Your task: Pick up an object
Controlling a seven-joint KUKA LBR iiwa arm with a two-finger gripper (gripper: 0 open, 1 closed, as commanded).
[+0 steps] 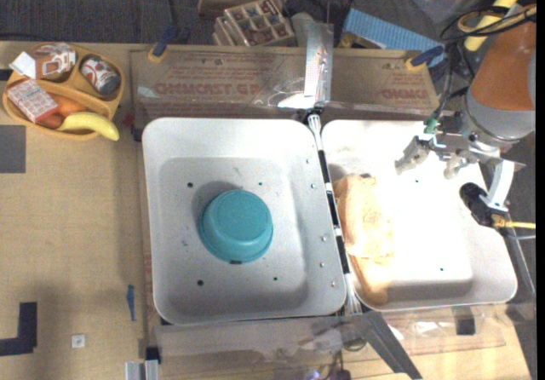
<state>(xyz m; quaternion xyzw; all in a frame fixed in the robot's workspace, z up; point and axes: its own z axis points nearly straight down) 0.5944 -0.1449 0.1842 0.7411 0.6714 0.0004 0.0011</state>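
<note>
A teal bowl (237, 226) lies upside down in the middle of the left bin (170, 157). A pale tan, bread-like object (367, 229) lies along the left wall of the right bin (485, 285). My gripper (433, 157) hovers over the upper right part of the right bin, to the right of the tan object and apart from it. Its fingers (412, 156) are spread open with nothing between them.
A yellow tray (51, 127) with a banana (90, 123) and food items sits at the far left on the bench. Cardboard (230, 84) lines the back of the bins. Clutter and cables lie beyond the bench.
</note>
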